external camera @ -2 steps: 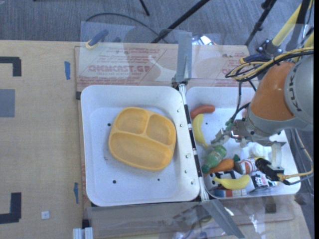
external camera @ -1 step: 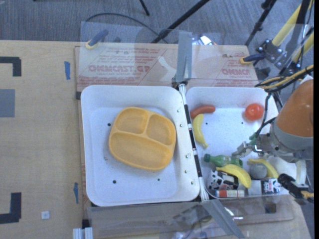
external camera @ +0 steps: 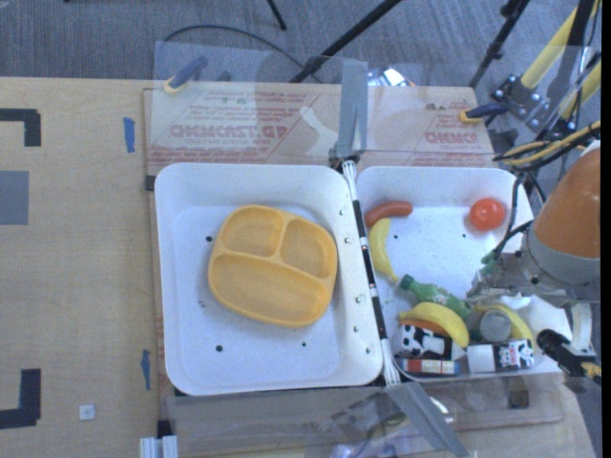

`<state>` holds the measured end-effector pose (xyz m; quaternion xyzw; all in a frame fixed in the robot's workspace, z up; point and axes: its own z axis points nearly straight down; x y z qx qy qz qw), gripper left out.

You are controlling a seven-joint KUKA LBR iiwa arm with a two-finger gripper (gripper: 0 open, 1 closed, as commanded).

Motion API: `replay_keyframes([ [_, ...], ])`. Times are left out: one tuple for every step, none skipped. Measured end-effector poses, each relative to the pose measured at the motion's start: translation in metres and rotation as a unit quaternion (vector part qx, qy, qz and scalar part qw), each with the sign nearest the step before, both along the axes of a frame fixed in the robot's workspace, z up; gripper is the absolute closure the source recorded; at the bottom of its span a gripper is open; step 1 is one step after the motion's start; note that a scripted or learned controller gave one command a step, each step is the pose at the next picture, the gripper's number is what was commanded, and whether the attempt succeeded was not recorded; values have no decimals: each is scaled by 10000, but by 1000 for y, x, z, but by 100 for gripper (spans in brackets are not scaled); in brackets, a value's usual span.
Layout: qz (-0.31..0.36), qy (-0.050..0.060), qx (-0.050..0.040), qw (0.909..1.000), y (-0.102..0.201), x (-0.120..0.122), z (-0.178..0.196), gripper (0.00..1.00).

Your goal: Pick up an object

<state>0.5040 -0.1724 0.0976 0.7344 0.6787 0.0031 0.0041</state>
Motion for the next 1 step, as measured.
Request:
replay_keyframes([
  [82,28,72,9999,11,2,-1,0],
])
